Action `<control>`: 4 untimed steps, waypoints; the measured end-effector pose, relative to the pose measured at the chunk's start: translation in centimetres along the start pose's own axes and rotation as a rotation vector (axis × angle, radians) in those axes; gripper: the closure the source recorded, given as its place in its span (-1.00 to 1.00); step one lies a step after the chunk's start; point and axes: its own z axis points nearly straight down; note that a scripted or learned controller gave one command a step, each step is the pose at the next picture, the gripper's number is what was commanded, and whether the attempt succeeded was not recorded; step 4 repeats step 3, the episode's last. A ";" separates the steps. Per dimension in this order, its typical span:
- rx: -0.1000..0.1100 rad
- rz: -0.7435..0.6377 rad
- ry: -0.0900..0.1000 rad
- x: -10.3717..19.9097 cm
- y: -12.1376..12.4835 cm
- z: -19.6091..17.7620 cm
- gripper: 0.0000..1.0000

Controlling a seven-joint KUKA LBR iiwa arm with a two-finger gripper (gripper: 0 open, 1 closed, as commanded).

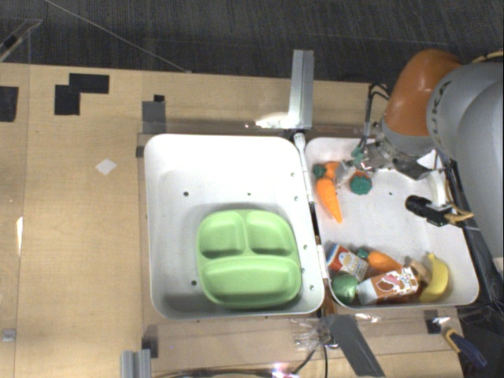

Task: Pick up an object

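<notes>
Hand (364, 157) low at right bin (394, 235) back edge; grip state unclear. Carrot (328, 198) just left, lying lengthwise, maybe target.

Two white bins (173, 211) were counted, one green tray (248, 258), one carrot (327, 198), one banana (437, 278) and one carton (387, 286).

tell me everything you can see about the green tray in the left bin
The green tray is a light green plate that looks like plastic, with rounded corners and three compartments: two smaller ones at the far side and one wide one at the near side. It lies flat, right way up, on the floor of the left white bin, toward its near right part. Nothing lies in its compartments, and nothing else touches it.
</notes>
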 end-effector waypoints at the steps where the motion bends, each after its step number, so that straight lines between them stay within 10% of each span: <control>1: -0.002 0.018 0.000 1.6 -3.3 -0.2 -1.00; 2: -0.012 0.015 0.000 1.8 -2.9 -1.5 1.00; 3: 0.003 0.070 0.004 7.4 3.8 -9.8 1.00; 4: 0.003 0.070 0.004 7.4 3.8 -9.8 1.00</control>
